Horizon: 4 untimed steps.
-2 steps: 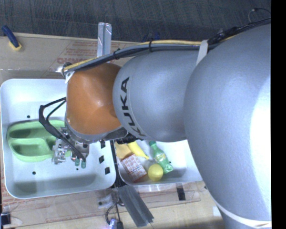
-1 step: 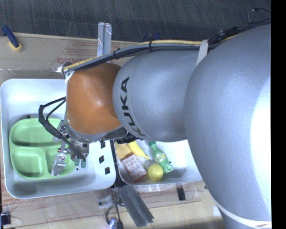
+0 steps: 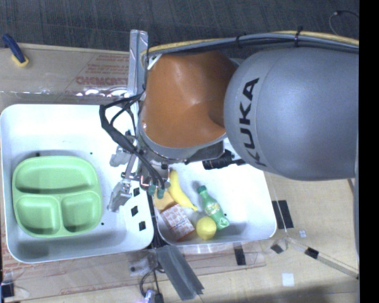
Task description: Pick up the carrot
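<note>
1. Lying nearest, at the bottom edge of the bench, a grey strip (image 3: 180,271) points toward the seam between the two bins.
2. The right bin (image 3: 259,223) holds five things that can be counted: one lemon (image 3: 206,228), one brown patterned block (image 3: 176,220), one green bottle (image 3: 212,209) on its side with a label too small to read, one banana (image 3: 180,191), and one carrot (image 3: 162,200).
3. Only a small orange patch of the carrot shows. It lies at the bin's left wall, touching the banana's left side, just above the brown block.
4. The left bin (image 3: 25,122) holds one green divided tray (image 3: 55,196) with three compartments, one long and two short.
5. The gripper (image 3: 127,191) hangs over the wall between the bins, just left of the carrot, amid black cables; whether the claw is apart or together cannot be told, and nothing is seen in it.
6. Above it, the orange band (image 3: 180,103) joins the grey arm (image 3: 303,106), which bears "KUKA" in black letters.
7. Farthest, a cardboard sheet (image 3: 82,68) carries red print too faint to read, and one blue-and-yellow object (image 3: 16,50) lies at its left corner.
</note>
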### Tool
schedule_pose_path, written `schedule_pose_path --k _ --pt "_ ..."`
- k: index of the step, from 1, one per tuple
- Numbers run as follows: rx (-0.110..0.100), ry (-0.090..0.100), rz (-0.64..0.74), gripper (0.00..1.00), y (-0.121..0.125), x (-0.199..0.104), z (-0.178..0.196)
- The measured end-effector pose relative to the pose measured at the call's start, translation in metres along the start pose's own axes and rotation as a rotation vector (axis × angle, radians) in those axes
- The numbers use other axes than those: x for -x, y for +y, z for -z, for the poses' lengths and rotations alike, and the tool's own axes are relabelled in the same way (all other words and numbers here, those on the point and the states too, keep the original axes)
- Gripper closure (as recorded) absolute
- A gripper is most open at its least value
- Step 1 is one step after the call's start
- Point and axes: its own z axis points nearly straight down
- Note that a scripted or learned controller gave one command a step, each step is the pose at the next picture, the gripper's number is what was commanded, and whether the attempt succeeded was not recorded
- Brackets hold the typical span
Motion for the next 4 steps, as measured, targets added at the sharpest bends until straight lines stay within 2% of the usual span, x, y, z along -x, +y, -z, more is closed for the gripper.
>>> schedule_pose_path --k 1,2,3,4 --pt "0.0 0.001 -0.161 0.0 -0.128 0.029 -0.016" --pt "0.001 0.0 -0.228 0.0 -0.21 0.049 0.062" --pt "0.001 0.003 -0.085 0.0 -0.19 0.042 -0.022" --pt "0.001 0.002 -0.035 0.0 -0.141 0.07 0.001"
